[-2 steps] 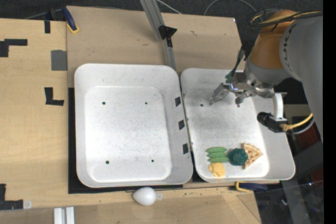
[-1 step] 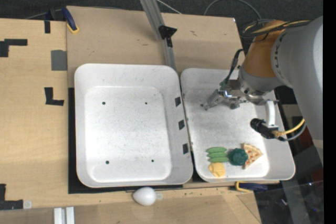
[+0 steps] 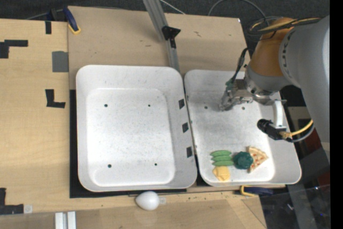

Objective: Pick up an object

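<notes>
The toys sit in a little bunch at the near end of the right bin (image 3: 214,83): a green pea pod (image 3: 221,156), a yellow piece (image 3: 221,172), a dark green round toy (image 3: 244,160) and a pizza slice (image 3: 259,157). The gripper (image 3: 229,103) hangs over the far part of that bin, well apart from them, holding nothing. The left bin (image 3: 86,115) is beside it

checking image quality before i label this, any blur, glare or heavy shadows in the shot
Camera view: lighting is even and soft, with no strong glare on the white bins; the gripper is small and slightly soft, so its fingers are hard to resolve; the toy items near the right bin's front edge are reasonably sharp; the white egg-shaped object on the bench looks bright, nearly washed out.
</notes>
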Controlling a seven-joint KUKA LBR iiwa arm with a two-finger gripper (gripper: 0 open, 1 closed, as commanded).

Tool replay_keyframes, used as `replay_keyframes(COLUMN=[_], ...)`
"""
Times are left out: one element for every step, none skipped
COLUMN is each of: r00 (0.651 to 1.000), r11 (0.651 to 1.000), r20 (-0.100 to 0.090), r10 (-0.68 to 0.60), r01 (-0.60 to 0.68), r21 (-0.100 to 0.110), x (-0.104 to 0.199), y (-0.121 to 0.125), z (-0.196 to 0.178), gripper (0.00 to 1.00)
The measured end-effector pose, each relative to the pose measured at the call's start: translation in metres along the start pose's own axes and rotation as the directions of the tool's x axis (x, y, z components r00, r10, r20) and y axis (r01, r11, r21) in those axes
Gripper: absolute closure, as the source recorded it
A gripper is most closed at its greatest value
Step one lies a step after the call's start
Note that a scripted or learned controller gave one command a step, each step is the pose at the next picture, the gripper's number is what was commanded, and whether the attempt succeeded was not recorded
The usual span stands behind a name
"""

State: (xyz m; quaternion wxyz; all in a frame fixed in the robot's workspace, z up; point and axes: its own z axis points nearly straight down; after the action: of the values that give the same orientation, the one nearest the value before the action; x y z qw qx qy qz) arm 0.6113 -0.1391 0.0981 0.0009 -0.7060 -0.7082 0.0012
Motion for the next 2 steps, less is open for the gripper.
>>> replay_keyframes(r00=[1.000, 1.000], r11=[1.000, 1.000], r20=[0.000, 0.000], r10=[0.002, 0.002], r01=[-0.002, -0.002], r21=[-0.005, -0.005], x=[0.002, -0.002], y=[-0.005, -0.002], z=[-0.044, -0.088], gripper=[1.00, 1.00])
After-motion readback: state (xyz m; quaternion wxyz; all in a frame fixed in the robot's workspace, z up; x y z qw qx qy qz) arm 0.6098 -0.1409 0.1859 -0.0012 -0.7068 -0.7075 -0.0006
